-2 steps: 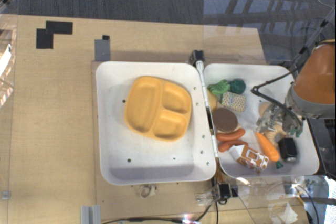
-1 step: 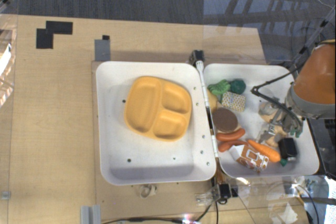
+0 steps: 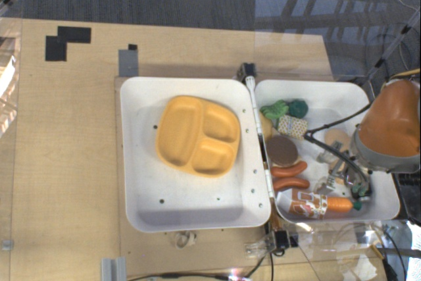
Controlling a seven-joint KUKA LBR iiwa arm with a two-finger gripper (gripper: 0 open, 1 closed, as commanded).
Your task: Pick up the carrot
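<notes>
I log by colour: yellow-orange divided plate (image 3: 197, 135) in the left white bin (image 3: 135, 161); orange carrot (image 3: 337, 205) along the right bin's (image 3: 355, 90) front edge; two red-orange sausages (image 3: 290, 176); brown disc (image 3: 284, 150); green items (image 3: 284, 108) at its back edge.

The arm (image 3: 395, 125) reaches in from the right, and its orange band bulges large over the right-hand bin's (image 3: 355, 90) right wall. Beneath the band sits a grey wrist ring, with black cables looping from it toward that bin's middle. The tool (image 3: 341, 186) hangs low inside the same bin, near its front right corner, angled downward. Its metal tips are too tangled with cable and glare to read.
</notes>
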